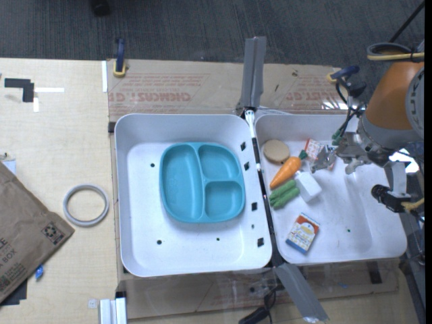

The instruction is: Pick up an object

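Note:
The right bin (351,245) holds several objects. A round tan biscuit (276,151) lies at its far left, with an orange carrot (285,171) just in front of it. Below the carrot are a green pea pod (284,194) and a white block (308,186). A small orange and blue box (302,233) lies nearer the front. A red and white packet (313,147) sits by the far wall. My gripper (327,159) hangs low in this bin, right beside the packet and up-right of the white block. No object shows in its grasp.
The left bin (135,235) holds a blue divided plate (202,181). A roll of tape (86,204) and a brown cardboard box (23,235) lie on the bench to the left. The grey arm with its orange band (395,100) and cables cover the right bin's far right corner.

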`<state>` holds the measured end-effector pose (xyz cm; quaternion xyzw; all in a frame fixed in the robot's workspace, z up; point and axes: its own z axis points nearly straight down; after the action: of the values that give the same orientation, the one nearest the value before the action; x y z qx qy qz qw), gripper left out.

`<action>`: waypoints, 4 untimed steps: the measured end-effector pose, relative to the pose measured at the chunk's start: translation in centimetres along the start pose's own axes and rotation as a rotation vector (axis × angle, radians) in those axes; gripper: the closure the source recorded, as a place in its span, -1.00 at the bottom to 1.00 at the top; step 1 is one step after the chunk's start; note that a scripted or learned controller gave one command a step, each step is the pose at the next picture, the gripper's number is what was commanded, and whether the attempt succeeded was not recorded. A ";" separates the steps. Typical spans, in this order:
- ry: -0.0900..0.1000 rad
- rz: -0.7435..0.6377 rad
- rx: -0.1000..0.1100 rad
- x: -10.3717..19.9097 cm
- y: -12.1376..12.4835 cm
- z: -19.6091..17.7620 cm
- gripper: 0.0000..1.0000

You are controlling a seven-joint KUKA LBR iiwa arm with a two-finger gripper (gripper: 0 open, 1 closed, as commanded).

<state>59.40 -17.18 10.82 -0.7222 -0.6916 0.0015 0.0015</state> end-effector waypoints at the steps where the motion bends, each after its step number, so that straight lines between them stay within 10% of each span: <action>1: -0.001 0.039 -0.002 0.2 6.5 1.8 -1.00; 2: -0.003 0.035 0.000 0.2 6.5 1.0 1.00; 3: -0.003 0.035 0.000 0.2 6.5 1.1 -1.00; 4: -0.005 0.032 0.001 0.2 6.5 0.3 1.00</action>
<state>65.94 -17.27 10.47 -0.7332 -0.6800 0.0038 0.0000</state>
